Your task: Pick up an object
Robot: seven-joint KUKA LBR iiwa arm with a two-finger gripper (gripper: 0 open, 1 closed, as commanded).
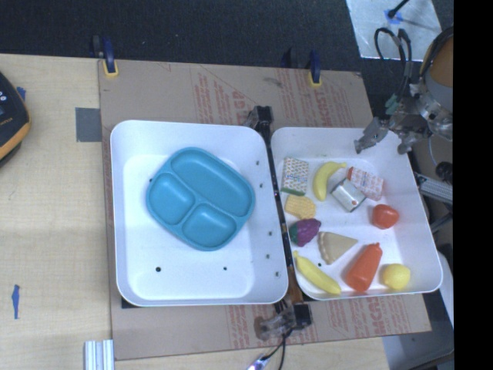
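Approach step: my pincer point(383, 139) hangs spread open and empty over the right bin's point(428, 230) far edge; next, descend onto the nearby carton point(365, 182).

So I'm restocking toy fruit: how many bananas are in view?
2: one banana at the right bin's back by the can, another banana along its front edge.

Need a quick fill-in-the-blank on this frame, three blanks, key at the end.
1. The blue three-compartment plastic plate lies in the ____ white bin.
2. The orange toy carrot lies between the lower yellow toy banana and the yellow toy ____.
3. The two-finger gripper hovers over the right white bin's ____ corner.

Missing: left; lemon; top right
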